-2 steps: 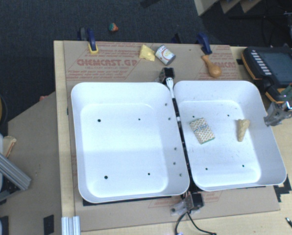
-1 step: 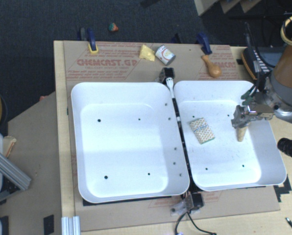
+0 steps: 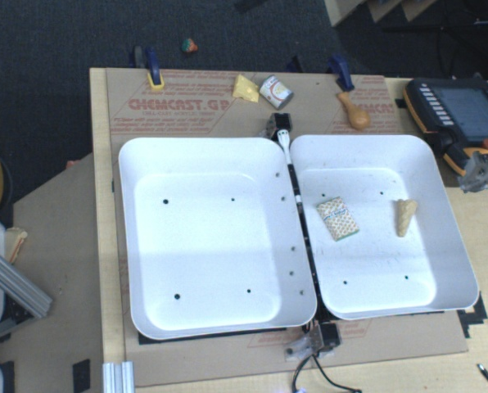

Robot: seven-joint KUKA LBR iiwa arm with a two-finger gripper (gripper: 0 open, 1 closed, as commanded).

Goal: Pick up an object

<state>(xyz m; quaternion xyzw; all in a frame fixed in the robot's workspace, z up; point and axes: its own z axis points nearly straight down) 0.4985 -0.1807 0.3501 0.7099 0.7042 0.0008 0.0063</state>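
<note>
Waiting in the right bin point(image 3: 440, 256) are a patterned packet point(image 3: 337, 218) and a tan cone point(image 3: 404, 216), ungrasped, so choosing and reaching comes next; pincer state cannot be told.

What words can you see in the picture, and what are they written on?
"CHEMCAST G P": red print on the brown board under the bins, behind the left bin; it repeats elsewhere, too faint to read.
Patterned packet in the right bin: print too small to read.
Black pendant: screen unreadable.

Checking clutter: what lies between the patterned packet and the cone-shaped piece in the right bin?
Bare white bin floor between patterned packet and cone-shaped piece, in the camera view.
</note>
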